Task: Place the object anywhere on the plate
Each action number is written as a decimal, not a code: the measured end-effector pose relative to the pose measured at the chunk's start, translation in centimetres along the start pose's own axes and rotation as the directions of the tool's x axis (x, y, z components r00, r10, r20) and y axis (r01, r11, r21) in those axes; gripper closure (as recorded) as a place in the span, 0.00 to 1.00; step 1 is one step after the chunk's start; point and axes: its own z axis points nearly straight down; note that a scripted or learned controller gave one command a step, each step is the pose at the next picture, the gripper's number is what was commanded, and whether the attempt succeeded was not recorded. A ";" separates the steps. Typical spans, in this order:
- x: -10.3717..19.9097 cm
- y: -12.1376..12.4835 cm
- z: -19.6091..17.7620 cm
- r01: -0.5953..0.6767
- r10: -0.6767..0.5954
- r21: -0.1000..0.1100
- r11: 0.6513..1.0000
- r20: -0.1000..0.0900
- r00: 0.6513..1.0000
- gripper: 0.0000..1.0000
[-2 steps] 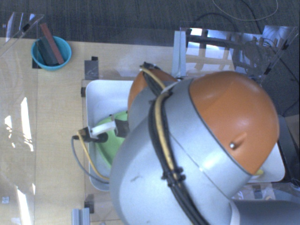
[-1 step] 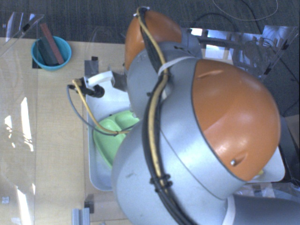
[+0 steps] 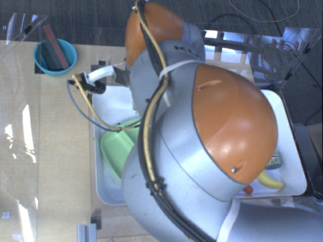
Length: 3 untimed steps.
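A pale wooden bench stands on dark grey carpet, with black cables looping across the floor at top right. The grey and orange arm covers most of both white bins. In the left bin lies a light green plate, partly hidden under the arm. In the right bin a yellow banana lies with its long axis running left to right, tilted slightly down toward the right. A blue bowl sits at the bench's far left corner. The gripper's state cannot be told. No writing is legible.
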 end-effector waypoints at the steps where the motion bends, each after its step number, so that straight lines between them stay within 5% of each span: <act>1: 0.7 0.0 6.0 0.268 -0.268 -0.002 0.964 0.000 0.964 1.00; 2: 0.8 -0.2 4.8 0.276 -0.276 -0.002 0.961 -0.003 0.961 1.00; 3: 0.7 -0.2 4.7 0.274 -0.274 0.002 0.962 0.002 0.962 0.00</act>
